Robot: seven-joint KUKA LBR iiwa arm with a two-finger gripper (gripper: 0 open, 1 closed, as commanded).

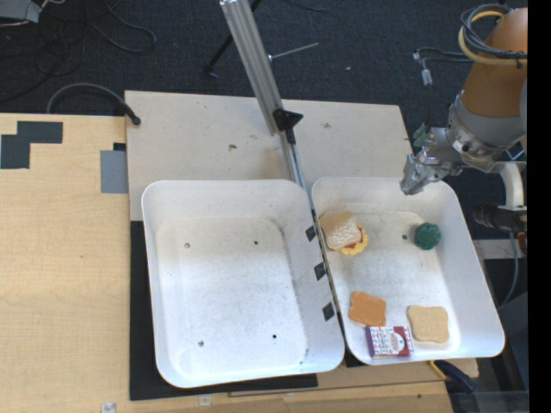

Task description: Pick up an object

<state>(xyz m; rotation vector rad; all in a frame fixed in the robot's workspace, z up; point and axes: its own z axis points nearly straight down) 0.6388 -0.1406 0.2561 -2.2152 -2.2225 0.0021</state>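
The grey arm with its orange band reaches in from the right, and its two-finger gripper [416,181] hangs over the far right corner of the right-hand shallow white bin [479,275], just above the rim. Whether the gripper is apart or together cannot be told from this slanted view, and nothing shows between its tips. Inside that bin lie five things, all apart from the gripper. A round dark green ball-like object [427,236] sits nearest to it, towards the right wall. A toy sandwich of pale bread with a yellow and red filling [344,231] lies by the left wall. Nearer the camera, an orange flat slice [368,308] lies beside a pale tan slice of toy bread [429,323], and a small red and white printed carton [388,342] lies just below and between them. The left-hand white bin [164,256] adjoins it, with a slanted aluminium rail [254,54] rising behind the divide.
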